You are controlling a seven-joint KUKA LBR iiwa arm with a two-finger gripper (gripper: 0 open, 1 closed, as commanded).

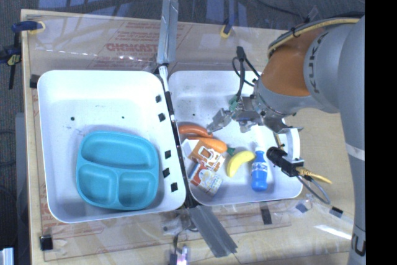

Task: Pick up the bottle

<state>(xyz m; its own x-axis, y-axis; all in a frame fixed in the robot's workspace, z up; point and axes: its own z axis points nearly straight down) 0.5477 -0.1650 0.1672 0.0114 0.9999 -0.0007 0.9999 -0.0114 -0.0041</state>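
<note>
Far to the claw's left, in the other bin (49, 96), a blue sectioned tray (118, 169) lies flat. Nearer, just below and left of the claw in the right bin (205, 84), sit an orange carrot-like piece (197, 131), a printed snack packet (206, 169) and a yellow banana (237, 162). The claw (224, 118) hangs over the bin floor with its fingers parted and nothing between them. Below it and to its right, past the banana, lies the bottle (260, 172), near the bin's front wall and close beside the arm's black fitting.

The pickup looks not yet done: the bottle rests on the bin floor, well apart from the claw's tips. What is left, by my reading, is the whole grasp: travel over, descend, close, lift.

The bottle is small and blue, with a white cap pointing away from the front wall and a pale label on its body. It appears to lie on its side, though its tilt is hard to judge from above.
</note>
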